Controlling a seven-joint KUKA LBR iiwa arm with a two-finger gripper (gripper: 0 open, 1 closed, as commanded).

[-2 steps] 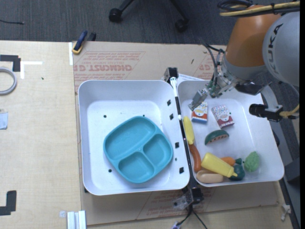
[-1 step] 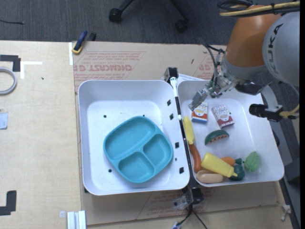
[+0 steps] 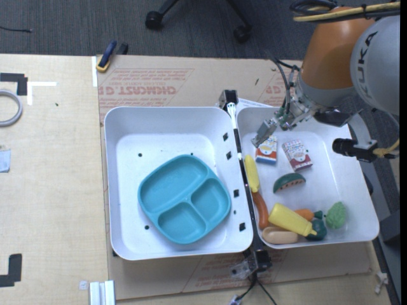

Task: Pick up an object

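Observation:
My gripper point(image 3: 272, 128) hangs low over the far left part of the right bin point(image 3: 356, 170), just above a small red, white and blue carton point(image 3: 267, 152). Nothing shows in its grasp. A second red and white carton point(image 3: 297, 155) lies to the right of the first. Nearer the front lie a watermelon slice point(image 3: 289, 183), a yellow bottle point(image 3: 291, 220), a green broccoli point(image 3: 336, 215) and a beige bun point(image 3: 280, 236). A yellow corn-like piece point(image 3: 252, 173) and an orange sausage point(image 3: 260, 211) lie along the bin's left wall.
The left bin point(image 3: 127, 170) holds a blue divided plate point(image 3: 184, 199). The arm's orange band point(image 3: 334, 40) and grey body rise at the upper right. A black clamp point(image 3: 229, 98) sits where the bins meet at the back.

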